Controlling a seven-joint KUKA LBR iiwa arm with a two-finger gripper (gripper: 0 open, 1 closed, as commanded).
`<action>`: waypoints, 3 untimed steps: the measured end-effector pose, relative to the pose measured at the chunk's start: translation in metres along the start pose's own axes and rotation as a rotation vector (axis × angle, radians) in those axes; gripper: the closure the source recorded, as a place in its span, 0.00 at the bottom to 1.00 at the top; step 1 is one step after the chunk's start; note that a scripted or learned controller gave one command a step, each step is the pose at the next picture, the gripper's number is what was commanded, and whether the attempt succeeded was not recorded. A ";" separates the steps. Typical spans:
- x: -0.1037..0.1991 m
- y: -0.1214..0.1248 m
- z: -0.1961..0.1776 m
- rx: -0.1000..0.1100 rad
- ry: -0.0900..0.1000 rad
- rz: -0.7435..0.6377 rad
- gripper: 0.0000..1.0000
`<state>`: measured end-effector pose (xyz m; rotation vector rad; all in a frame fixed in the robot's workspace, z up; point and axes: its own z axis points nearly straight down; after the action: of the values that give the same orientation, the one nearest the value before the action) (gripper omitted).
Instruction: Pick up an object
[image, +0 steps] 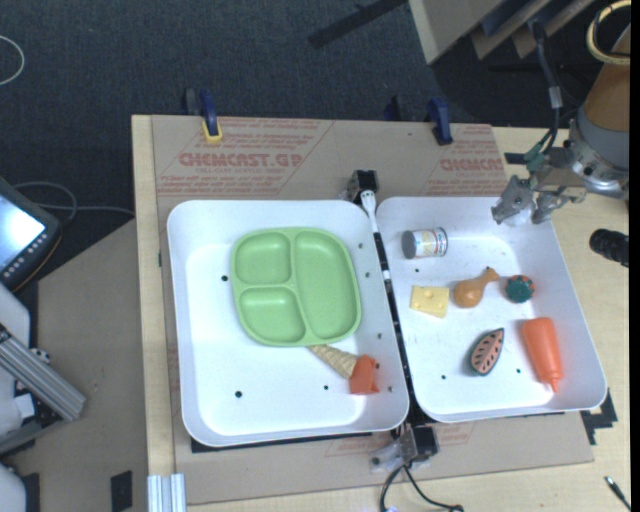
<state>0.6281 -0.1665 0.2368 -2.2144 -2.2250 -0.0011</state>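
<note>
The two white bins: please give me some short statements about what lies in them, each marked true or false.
1. The green divided plate lies in the left bin. True.
2. The orange carrot lies on the plate. False: it lies in the right bin, near its right wall.
3. The small jar lies on its side. True.
4. The gripper holds the yellow cheese wedge. False: the wedge lies on the bin floor, apart from the gripper.
</note>
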 end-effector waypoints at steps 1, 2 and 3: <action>0.050 -0.023 -0.007 0.001 0.000 0.001 1.00; 0.106 -0.037 -0.008 0.001 0.000 -0.001 1.00; 0.161 -0.068 0.002 0.003 0.000 0.000 1.00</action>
<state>0.5598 -0.0056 0.2351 -2.2125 -2.2233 0.0025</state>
